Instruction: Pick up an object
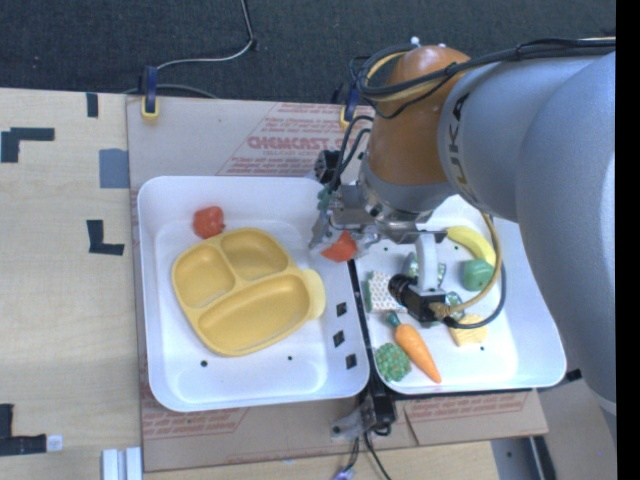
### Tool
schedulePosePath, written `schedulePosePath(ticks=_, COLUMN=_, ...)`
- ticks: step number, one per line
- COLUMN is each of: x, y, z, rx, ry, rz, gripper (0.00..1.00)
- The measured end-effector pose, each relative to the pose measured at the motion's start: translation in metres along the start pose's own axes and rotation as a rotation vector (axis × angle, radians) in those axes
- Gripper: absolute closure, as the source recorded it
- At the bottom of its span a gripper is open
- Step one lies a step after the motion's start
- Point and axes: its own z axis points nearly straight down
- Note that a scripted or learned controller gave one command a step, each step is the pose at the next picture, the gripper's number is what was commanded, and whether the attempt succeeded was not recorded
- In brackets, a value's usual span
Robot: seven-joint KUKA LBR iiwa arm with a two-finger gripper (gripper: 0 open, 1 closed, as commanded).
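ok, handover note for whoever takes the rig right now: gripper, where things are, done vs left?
Gripper: over the left bin's right edge, with a small red-orange object at its fingertips; a firm grasp is not confirmed from here.
Left bin: yellow divided plate, red tomato-like piece at upper left.
Right bin: carrot, broccoli piece, banana, green piece, other small items.
Done: arm is at an object.
Left: confirm the grasp and lift it.

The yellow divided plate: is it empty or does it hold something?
Empty: the yellow divided plate shows three bare compartments; the red object lies outside it.
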Motion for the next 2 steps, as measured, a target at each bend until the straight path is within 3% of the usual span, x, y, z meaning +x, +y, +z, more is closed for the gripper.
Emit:
schedulePosePath(ticks=1, x=0.023, y=-0.051, z=-0.009, rx=0.001, ry=-0.001, rz=0.000, gripper=1.00)
schedulePosePath(ticks=2, x=0.038, y=-0.075, z=0.036, rx=0.002, ry=-0.001, rz=0.002, gripper=1.00)
